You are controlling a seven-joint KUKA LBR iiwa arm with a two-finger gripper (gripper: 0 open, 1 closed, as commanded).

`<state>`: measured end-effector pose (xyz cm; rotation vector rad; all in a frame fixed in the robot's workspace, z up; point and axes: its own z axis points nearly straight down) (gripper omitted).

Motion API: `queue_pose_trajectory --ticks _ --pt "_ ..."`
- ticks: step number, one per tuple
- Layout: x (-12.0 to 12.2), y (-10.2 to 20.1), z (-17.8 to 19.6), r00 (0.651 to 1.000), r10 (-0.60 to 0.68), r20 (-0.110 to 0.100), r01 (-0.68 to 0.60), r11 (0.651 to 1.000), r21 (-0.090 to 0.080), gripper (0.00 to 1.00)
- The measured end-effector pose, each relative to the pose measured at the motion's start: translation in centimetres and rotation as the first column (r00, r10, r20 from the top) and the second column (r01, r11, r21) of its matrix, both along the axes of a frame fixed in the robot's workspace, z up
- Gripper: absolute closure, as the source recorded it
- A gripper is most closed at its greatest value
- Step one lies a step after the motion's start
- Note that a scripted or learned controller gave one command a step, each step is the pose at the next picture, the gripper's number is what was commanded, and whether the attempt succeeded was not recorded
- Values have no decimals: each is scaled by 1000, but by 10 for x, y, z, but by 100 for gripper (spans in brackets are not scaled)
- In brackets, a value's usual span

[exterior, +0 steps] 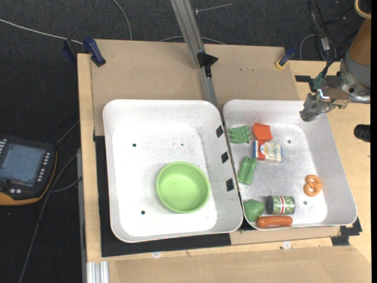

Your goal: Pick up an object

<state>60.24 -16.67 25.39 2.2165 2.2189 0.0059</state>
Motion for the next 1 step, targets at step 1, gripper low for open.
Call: queue_pose_trajectory --ticks 1 --pt "0 0 0 1000 -1 -6 1 1000 1 100"
